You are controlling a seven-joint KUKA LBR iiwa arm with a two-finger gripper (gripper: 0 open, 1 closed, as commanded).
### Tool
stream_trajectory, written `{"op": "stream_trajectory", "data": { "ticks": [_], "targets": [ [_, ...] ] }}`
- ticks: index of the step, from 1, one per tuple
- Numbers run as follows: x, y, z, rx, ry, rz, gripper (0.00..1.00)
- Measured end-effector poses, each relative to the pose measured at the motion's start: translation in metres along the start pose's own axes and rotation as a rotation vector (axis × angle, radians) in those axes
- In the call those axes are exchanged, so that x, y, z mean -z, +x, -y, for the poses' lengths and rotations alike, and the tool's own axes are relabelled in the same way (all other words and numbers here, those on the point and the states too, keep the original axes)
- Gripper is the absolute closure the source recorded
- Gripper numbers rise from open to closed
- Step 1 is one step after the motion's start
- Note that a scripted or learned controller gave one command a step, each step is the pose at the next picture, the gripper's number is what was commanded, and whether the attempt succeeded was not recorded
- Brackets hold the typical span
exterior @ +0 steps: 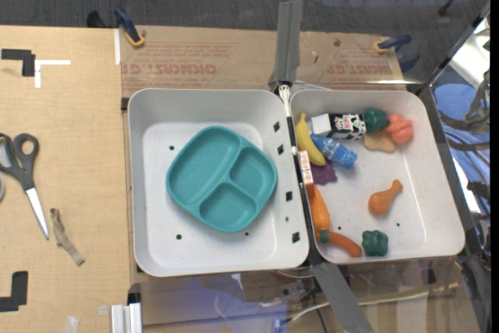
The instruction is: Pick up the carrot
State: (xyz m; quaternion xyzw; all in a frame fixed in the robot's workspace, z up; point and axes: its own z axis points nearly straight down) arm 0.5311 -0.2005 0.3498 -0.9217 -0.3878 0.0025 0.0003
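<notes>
Carrot (344,243) sits in the right bin (437,191), front-left corner, near the front wall and close to the wall shared w/ the left bin (148,191). It's lying flat. Long axis runs approx left-to-right w/ a slight slant, the green tuft end toward the shared wall and the orange tip toward the green veg (375,243), which is just beside the tip.

A second orange piece (317,207) lies along the shared wall, its lower end meeting the carrot's tuft, so the two make an L. Easy to mix up; I take the lower one w/ the green end as the carrot, but not 100% sure.

Drumstick (383,199) is apart, up and right of it. Banana (306,140), blue bottle (341,152) and the rest crowd the back of the bin, well clear. Teal plate (222,179) is in the left bin; scissors (23,168) lie on the bench, far left.

Pincer state: can't tell from this view. The arm comes in from the right, so the carrot lies at the far side of its bin. Judgement: the jaws should close across the carrot's short width, approx front-to-back, at mid-body. The front wall is close, so it's a tight fit.
</notes>
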Motion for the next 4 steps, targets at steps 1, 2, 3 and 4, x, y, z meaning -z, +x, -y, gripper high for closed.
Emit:
{"op": "stream_trajectory", "data": {
  "ticks": [1, 2, 3, 4],
  "targets": [
    [-0.020, -0.026, 0.008, 0.558, 0.000, -0.001, 1.00],
    [0.092, 0.007, -0.018, 0.799, -0.002, 0.000, 1.00],
    [0.057, 0.055, -0.087, 1.010, -0.005, 0.000, 1.00],
    [0.047, 0.075, -0.107, 1.446, -0.008, 0.000, 1.00]
  ]
}}
